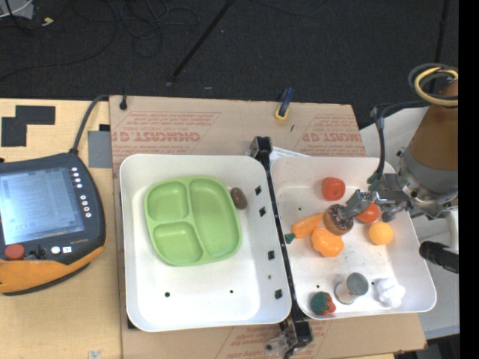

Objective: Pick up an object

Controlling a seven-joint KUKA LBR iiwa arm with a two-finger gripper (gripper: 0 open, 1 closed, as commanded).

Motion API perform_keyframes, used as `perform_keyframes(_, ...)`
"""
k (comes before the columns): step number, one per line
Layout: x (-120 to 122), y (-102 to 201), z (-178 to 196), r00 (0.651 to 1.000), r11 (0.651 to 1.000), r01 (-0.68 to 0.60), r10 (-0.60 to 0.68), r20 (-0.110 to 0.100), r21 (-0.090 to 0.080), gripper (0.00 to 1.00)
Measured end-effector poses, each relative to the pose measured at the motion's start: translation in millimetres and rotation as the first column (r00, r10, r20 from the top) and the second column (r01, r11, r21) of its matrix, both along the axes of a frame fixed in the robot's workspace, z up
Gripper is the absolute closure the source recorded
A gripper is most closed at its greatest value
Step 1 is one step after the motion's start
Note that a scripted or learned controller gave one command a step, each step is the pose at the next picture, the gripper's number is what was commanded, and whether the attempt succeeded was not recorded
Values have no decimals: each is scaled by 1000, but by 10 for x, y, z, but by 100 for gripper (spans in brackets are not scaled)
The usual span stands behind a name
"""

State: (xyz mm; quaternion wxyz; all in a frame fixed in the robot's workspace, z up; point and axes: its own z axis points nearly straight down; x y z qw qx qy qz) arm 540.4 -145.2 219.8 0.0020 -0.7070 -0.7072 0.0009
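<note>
- Worktop [67, 114]: you see a tan surface carrying two shallow white bins side by side, with a sheet of printed cardboard [224, 129] under them.
- Left bin [194, 298]: holds a green three-compartment tray [193, 221]; a small brown object [238, 197] lies just beside the tray's upper right corner, on the bin floor.
- Right bin [408, 275]: holds the loose objects listed below.
- Arm [434, 144]: reaches in from the right, over the right bin's upper right part.
- Teach pendant [45, 215]: rests on the worktop left of the bins, screen lit.
- Claw [344, 217]: sits low at the middle of the right bin, over a brown round object [337, 221]; you cannot tell whether it is apart or together.
- Yellow pepper-like object [328, 241]: touching the brown round object from below.
- Orange carrot-like object [304, 226]: just left of the claw.
- Red tomato-like object [334, 188]: near the bin's far wall.
- Red object [368, 214] and orange ball [381, 233]: right of the claw.
- Grey cylinder [352, 287], white crumpled object [387, 291], and red-and-green object [322, 302]: along the near wall.
</note>
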Motion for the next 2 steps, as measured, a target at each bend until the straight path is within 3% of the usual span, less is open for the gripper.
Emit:
perform_keyframes(1,273,143,-1066,1000,1000,-1,1,3,-1,0)
perform_keyframes(2,8,513,-1256,1000,1000,12,-11,27,-23,0)
